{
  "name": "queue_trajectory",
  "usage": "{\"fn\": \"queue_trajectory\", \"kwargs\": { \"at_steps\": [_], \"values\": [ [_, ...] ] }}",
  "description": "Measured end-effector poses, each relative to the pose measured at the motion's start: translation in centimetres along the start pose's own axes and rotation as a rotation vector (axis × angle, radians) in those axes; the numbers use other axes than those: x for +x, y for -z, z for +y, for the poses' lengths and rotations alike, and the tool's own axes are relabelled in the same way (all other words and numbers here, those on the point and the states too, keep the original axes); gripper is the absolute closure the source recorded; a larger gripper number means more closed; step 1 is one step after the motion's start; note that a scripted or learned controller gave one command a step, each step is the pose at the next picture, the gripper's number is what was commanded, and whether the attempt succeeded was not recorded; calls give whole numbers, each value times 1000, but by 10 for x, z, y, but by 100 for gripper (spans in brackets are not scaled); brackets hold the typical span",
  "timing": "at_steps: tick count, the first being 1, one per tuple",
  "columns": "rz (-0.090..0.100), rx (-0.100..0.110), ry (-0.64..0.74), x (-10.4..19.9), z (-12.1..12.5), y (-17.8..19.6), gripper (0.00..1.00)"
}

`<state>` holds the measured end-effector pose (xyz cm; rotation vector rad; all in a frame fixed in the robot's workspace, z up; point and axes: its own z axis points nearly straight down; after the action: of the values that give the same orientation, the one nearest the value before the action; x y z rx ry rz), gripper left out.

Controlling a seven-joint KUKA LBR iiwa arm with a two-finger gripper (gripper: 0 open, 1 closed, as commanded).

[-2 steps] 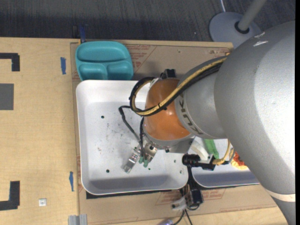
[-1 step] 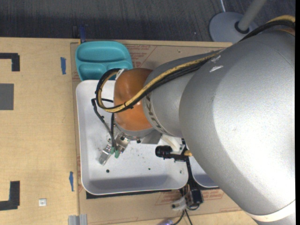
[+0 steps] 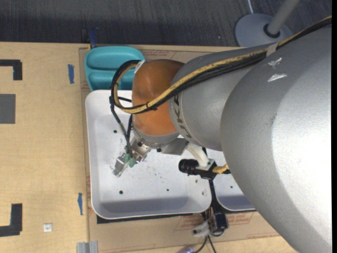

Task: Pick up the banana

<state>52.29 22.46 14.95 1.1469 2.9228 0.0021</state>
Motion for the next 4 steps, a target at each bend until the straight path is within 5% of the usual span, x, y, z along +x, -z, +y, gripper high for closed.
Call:
{"fn": "queue_trajectory", "kwargs": {
  "at_steps": [1,2,3,4],
  "values": [
    [1,0,97,28,-34,-63,0],
    [0,1,-345,31,-31,-33,0],
    [0,0,-343,31,-30,-23,100],
    [0,2,-657,6,-58,17,100]
  ]
}}
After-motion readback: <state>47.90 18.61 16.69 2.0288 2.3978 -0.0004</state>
